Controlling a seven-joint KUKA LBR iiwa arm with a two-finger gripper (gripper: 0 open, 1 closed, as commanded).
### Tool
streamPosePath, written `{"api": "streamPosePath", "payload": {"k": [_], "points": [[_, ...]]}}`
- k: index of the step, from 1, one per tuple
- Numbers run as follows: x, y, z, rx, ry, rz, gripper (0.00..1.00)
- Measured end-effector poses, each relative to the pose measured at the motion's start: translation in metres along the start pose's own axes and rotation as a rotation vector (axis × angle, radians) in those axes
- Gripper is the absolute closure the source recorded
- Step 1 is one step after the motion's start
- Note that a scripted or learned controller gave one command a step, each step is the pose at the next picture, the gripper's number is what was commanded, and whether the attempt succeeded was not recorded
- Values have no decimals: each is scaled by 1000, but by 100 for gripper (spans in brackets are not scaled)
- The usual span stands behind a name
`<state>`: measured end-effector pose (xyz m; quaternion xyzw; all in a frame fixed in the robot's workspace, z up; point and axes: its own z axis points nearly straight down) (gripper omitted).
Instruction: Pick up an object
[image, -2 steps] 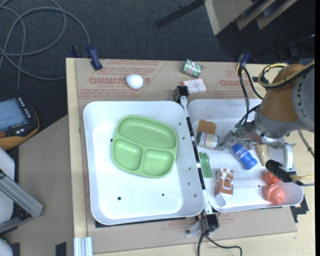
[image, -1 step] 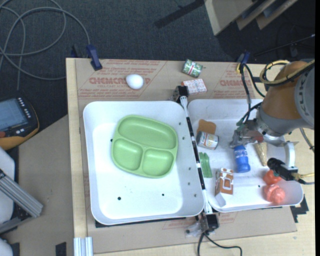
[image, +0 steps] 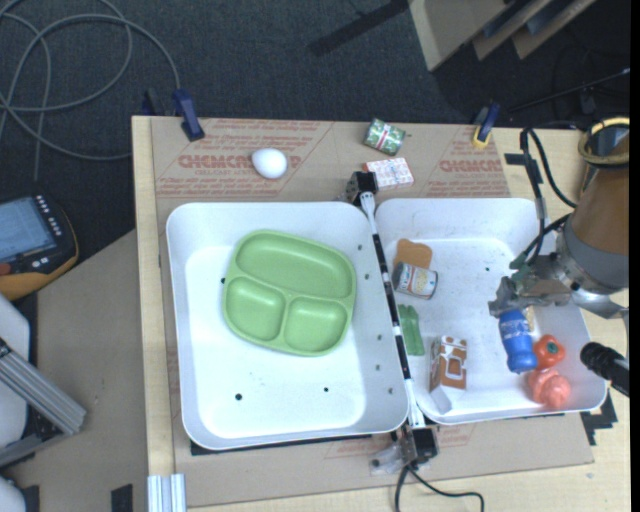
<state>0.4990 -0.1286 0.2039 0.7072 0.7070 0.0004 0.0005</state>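
- Bottom edge of frame, nearest the camera: black clamp (image: 418, 443) with a cable, at the seam where the two white bins meet.
- Left bin (image: 200, 400), centre-left of frame: holds a green divided plate (image: 290, 291), three compartments, lying flat in the bin's upper half.
- Right bin (image: 470, 215), centre-right: green marker (image: 410, 331) along the bin's left wall; brown-and-white packet (image: 450, 363) lower middle; small can with an orange-brown label (image: 416, 268) upper left of the bin.
- Blue bottle (image: 517, 340) at the right side of the right bin, lying roughly upright in the frame, cap end toward the top.
- Just right of the bottle: a small orange-red round thing (image: 549, 351); below it a pink lumpy toy (image: 549, 387) in the bin's lower right corner.
- Pincer (image: 522, 292) at the right of frame, low over the right bin, directly above the blue bottle's top end. Fingers too cluttered to read: cannot tell if wide or narrow, or if it touches the bottle.
- Arm (image: 600, 225) comes in from the right edge, grey with an orange-brown band.
- Counter (image: 300, 150), cardboard sheet above the bins: white egg (image: 269, 162) upper left, green can (image: 385, 136) top centre, small pink-white box (image: 390, 174) just below the can.
- Blue clamps (image: 186, 113) on the cardboard's top edge.
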Motion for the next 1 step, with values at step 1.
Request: {"api": "streamPosePath", "payload": {"k": [1], "points": [[86,51,20,0,1,-2,100]]}}
